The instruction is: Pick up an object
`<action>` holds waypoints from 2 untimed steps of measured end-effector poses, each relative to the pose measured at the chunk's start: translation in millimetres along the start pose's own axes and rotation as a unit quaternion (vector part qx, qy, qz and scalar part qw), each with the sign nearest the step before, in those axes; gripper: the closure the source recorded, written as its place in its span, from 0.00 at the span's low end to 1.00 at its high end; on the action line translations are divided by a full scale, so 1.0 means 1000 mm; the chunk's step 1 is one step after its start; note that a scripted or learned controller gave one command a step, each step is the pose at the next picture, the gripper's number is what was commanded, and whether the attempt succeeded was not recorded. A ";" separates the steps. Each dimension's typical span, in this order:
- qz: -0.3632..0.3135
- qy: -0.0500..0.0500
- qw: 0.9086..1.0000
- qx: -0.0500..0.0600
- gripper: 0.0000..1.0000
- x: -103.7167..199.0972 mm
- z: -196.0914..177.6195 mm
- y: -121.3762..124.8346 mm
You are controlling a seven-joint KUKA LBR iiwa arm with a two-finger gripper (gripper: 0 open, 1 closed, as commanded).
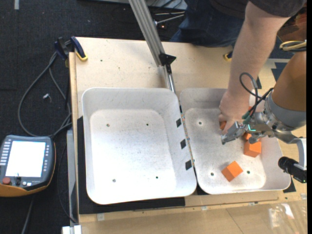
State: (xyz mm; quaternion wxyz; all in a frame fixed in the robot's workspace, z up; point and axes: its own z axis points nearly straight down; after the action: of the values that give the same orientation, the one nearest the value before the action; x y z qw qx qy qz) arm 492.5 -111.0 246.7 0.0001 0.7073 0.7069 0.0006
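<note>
Three orange blocks lie in the right bin. One block sits near the bin's front, apart from everything. A second block lies just right of my gripper, partly behind it. A third orange piece peeks out under a person's hand, which reaches down into the bin from the top right, right beside my gripper. My gripper hangs low over the bin floor between the hand and the second block. Nothing shows held in it.
The left bin lies beside the right one, with a slanted metal pole rising behind their shared edge. A teach pendant and its cable lie off the bench at the left. The person's forearm crosses the right bin's back.
</note>
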 end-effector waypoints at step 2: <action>-0.005 0.001 1.000 0.002 0.00 0.098 0.026 0.022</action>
State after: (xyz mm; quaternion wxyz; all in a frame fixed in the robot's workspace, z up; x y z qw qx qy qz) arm 514.9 -13.1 220.8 -0.0019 0.7035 0.7106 0.0001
